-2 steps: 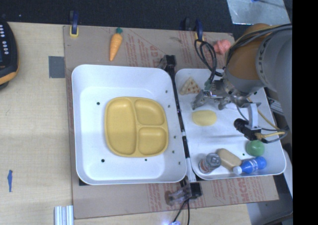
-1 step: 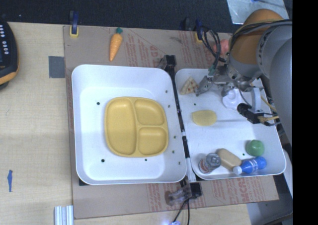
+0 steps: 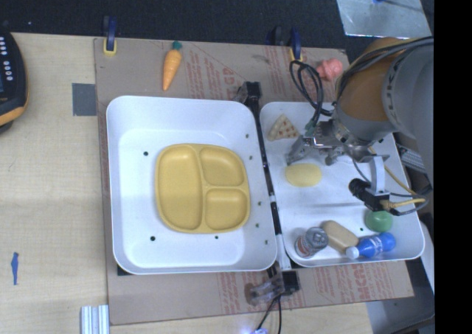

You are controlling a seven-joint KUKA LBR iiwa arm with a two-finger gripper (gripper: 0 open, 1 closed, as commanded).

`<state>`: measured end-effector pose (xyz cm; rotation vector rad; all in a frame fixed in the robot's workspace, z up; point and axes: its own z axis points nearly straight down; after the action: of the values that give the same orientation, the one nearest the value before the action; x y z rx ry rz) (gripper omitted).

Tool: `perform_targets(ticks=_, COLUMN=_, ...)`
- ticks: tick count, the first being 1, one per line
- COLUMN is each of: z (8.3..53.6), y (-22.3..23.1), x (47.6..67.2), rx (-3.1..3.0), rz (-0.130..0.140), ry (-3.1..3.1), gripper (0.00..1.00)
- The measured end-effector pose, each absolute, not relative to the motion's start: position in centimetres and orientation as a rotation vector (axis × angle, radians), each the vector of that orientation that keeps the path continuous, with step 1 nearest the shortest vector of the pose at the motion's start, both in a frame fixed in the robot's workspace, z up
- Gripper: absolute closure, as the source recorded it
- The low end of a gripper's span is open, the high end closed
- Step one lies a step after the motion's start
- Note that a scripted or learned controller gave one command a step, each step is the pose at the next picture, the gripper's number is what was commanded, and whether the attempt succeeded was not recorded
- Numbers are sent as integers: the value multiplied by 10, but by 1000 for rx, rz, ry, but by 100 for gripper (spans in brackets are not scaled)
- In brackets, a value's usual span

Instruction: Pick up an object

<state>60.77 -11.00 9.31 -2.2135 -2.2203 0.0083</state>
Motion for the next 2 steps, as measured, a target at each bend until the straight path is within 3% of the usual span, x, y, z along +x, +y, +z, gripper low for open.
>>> perform_targets(ticks=1, z=93, y=-125, x=658, rx=-2216, rz=0, ry=-2230, gripper=0)
perform_targets(ticks=2, z=91, y=-106, x=609, rx=-2213, rz=8, ry=-2220, gripper=0)
